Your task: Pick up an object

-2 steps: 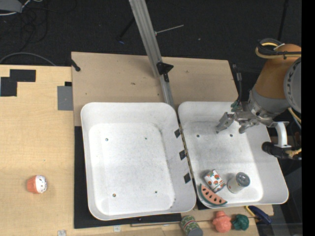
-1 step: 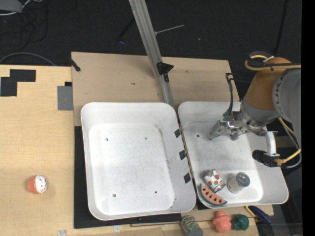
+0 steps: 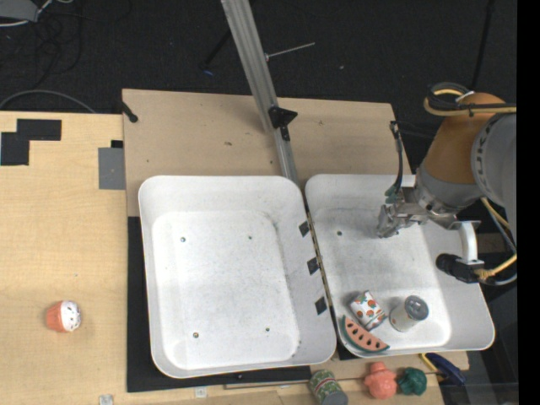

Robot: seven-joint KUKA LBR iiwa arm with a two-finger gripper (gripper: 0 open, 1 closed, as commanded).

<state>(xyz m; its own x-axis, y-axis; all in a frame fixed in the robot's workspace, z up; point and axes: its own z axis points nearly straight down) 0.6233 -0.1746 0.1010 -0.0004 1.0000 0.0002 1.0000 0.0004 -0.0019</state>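
Note:
In the right bin (image 3: 363, 260) three small objects lie near the front edge: a red-and-white patterned can (image 3: 367, 309), a grey round object (image 3: 411, 312) and a watermelon slice toy (image 3: 364, 336) against the front wall. My gripper (image 3: 391, 223) hangs over the back part of the right bin, well behind those objects, with nothing visible between its fingers. The arm's orange band (image 3: 460, 137) rises to the right of it.
The left bin (image 3: 219, 268) sits beside the right one. An orange round toy (image 3: 63, 316) lies on the wooden bench at far left. A pink toy (image 3: 380, 380), a green toy (image 3: 413, 381) and a small can (image 3: 325, 386) lie before the bins. A metal rail (image 3: 257, 66) slants behind.

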